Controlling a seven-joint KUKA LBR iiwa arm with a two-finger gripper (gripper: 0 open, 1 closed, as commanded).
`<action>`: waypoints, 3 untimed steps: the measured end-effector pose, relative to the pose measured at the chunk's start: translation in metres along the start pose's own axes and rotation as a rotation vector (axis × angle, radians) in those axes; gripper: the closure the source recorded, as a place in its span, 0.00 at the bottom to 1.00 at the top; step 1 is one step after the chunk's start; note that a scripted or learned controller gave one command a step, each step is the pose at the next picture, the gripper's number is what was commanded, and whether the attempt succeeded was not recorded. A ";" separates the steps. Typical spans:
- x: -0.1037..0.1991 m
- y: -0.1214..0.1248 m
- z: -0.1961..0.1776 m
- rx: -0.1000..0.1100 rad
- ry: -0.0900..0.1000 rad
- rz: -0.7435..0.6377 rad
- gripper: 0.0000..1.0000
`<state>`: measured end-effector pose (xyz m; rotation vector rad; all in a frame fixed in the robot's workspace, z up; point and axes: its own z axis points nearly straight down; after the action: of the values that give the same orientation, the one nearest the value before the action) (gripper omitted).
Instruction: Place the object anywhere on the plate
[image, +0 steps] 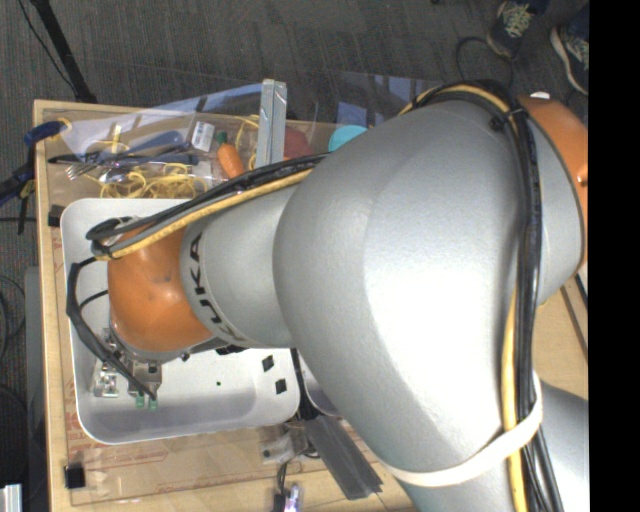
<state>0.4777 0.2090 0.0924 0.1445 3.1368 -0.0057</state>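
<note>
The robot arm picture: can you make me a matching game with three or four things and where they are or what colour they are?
Things:
1. band above the wrist
2. white bin
3. clear bag of odds and ends
4. arm's big shell

Clues:
A. grey
B. at the top left of the bench
C. orange
D. under the arm, on the left side

Pairs: 1-C, 2-D, 3-B, 4-A

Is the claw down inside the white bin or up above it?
Cannot tell. The arm reaches over the white bin, its orange band covering whatever is below.
</note>
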 end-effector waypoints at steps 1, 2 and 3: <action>-0.032 -0.041 -0.072 -0.004 -0.002 -0.252 1.00; -0.003 -0.018 -0.008 -0.001 0.007 0.181 1.00; 0.002 0.009 -0.040 -0.004 0.000 -0.053 1.00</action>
<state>0.4766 0.2180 0.1319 0.0618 3.1397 0.0009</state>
